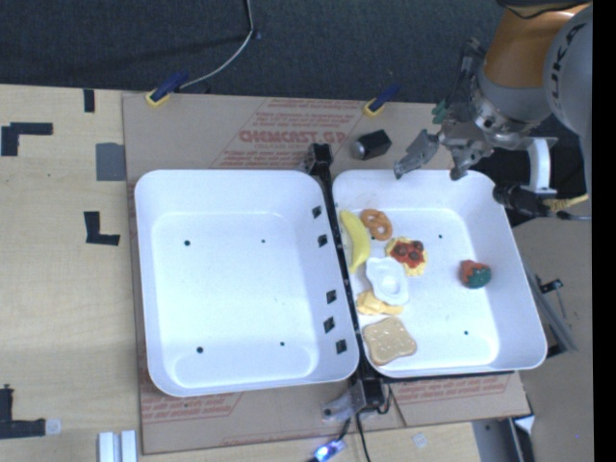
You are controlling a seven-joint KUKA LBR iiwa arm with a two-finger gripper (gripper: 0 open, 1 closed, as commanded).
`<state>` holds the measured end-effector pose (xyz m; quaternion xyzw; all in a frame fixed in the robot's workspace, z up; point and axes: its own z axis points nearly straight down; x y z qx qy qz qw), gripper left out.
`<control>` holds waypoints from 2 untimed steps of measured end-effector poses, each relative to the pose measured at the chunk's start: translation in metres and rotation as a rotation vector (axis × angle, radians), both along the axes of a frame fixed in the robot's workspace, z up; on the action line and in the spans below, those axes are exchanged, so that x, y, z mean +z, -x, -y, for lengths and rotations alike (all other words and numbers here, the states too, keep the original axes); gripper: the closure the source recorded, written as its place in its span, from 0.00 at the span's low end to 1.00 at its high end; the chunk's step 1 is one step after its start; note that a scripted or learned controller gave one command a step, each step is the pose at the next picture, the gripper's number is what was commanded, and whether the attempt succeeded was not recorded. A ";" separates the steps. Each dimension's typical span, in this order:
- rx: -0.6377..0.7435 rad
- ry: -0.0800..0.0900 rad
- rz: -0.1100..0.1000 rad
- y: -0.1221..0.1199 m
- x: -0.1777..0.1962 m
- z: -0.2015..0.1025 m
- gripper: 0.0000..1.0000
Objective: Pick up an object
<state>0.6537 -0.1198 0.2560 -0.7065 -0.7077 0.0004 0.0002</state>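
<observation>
My gripper [430,158] hovers spread wide, empty, above right bin [500,258] far rim; toy food clusters by divider, banana [357,240] nearest.

Looks like a robotics lab bench, not anyone's kitchen. There's a grey industrial arm with an orange band [539,27], two shallow white plastic bins [231,200] clipped side by side on a printed cardboard sheet [279,138], black tape marks on the plywood benchtop [58,258], and a loose black cable [245,27].

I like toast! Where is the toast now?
The toast lies in the right bin, at its near left corner, just below the fried egg.
</observation>
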 end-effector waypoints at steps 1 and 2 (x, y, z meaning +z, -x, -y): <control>0.001 -0.002 -0.003 -0.007 -0.073 -0.085 0.00; 0.005 -0.001 0.000 -0.014 -0.072 -0.142 0.00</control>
